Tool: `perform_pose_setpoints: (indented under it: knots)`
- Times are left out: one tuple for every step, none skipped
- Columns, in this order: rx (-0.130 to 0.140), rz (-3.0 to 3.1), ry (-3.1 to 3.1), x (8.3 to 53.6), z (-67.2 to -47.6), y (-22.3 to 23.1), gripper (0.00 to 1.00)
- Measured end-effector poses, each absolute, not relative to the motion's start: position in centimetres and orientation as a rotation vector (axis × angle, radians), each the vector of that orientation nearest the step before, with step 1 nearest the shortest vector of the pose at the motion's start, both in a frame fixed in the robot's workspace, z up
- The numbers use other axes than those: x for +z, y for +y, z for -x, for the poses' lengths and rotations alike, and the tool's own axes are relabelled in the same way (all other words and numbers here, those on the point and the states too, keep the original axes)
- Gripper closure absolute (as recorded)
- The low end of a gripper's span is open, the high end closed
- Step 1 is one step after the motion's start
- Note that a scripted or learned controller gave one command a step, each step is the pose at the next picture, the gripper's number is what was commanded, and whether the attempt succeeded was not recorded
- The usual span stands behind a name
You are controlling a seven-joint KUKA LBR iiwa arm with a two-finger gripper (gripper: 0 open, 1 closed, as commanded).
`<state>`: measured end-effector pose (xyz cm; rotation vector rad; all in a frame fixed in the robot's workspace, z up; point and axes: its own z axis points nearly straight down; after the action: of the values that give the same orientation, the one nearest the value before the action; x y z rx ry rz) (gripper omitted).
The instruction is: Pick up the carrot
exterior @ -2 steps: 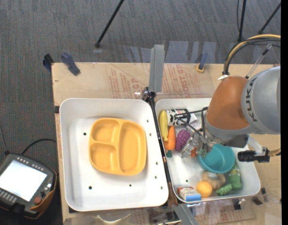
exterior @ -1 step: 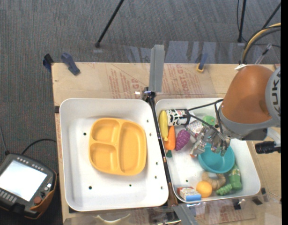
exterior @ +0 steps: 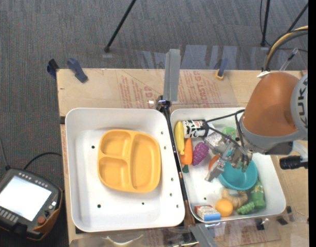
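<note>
Camera view: carrot [exterior: 187, 152] lying against the right bin's [exterior: 279, 189] left wall, between banana [exterior: 179, 136] and purple grapes [exterior: 200, 153]; jaws of the gripper [exterior: 215, 172] apparently parted, holding nothing, over the bin's middle beside a teal bowl [exterior: 240, 176]; yellow divided plate [exterior: 130, 160] centred in left bin [exterior: 80, 199].

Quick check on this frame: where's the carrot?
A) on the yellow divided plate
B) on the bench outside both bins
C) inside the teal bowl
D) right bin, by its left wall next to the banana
D: the carrot lies in the right bin along its left wall, beside the banana, apart from the gripper.
</note>
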<state>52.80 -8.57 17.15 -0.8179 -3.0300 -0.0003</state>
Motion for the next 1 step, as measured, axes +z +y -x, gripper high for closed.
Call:
perform_pose_setpoints:
  knots:
    - [0.002,1.209,-2.894,8.47,-56.13,-8.92,0.0]
